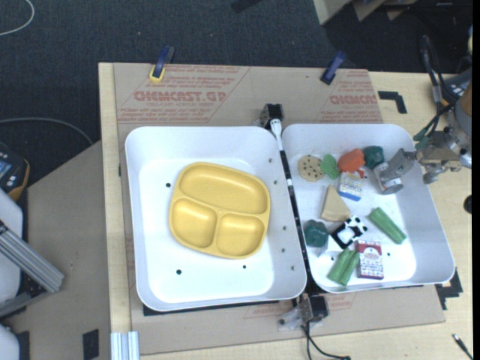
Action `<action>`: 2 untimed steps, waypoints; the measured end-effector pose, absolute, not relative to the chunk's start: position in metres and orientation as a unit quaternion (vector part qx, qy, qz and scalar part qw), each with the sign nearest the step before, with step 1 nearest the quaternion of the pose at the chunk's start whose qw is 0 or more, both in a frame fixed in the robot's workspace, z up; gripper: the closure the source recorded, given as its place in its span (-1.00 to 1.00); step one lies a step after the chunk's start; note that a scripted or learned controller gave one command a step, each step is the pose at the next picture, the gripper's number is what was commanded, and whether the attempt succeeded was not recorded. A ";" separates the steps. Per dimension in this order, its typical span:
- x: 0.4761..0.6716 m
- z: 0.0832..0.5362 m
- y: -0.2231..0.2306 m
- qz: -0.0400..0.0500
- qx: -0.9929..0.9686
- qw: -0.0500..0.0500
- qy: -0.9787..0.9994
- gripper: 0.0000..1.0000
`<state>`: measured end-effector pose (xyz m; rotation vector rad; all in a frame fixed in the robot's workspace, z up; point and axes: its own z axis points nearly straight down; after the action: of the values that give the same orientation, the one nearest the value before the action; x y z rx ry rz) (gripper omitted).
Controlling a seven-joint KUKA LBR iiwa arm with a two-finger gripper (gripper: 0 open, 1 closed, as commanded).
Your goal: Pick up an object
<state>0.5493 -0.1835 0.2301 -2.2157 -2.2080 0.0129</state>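
The right bin (pixel 435 223) holds several small items. Among them are a round cookie (pixel 310 167), an orange piece (pixel 351 160), a tan wedge (pixel 335 205), a small blue and white box (pixel 349 188), a green cylinder (pixel 386 225), a second green cylinder (pixel 343 266), a red box (pixel 369 261), a dark green lump (pixel 316 235) and a black and white toy (pixel 349 231). My gripper (pixel 397 175) hangs over the bin's upper right part, just right of the orange piece and a dark green item (pixel 373 156). Nothing shows in its grasp.
The left bin (pixel 150 201) holds a yellow divided plate (pixel 220 210). A black divider rail (pixel 289 193) runs between the bins. Two clamps (pixel 160 64) (pixel 332 67) grip the cardboard sheet at the back. The arm enters from the right edge.
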 end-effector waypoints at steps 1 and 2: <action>0.552 0.238 -0.183 0.000 -0.707 0.001 -0.707 -1.00; 0.548 0.176 -0.179 0.001 -0.707 0.003 -0.707 -1.00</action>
<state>0.5476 -0.1793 0.1763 -2.2178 -2.2176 0.0032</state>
